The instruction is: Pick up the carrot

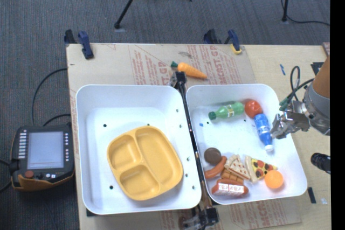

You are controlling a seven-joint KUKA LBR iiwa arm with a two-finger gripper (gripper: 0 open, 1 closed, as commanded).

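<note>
Camera view shows the carrot (192,69) lying on the bench (129,59), just past the far edge of the right bin (295,154). The gripper (285,125) hangs over that bin's right side, well apart from it. Nothing is picked up yet.

One fixed camera looks down aslant on both bins (81,116).
</note>
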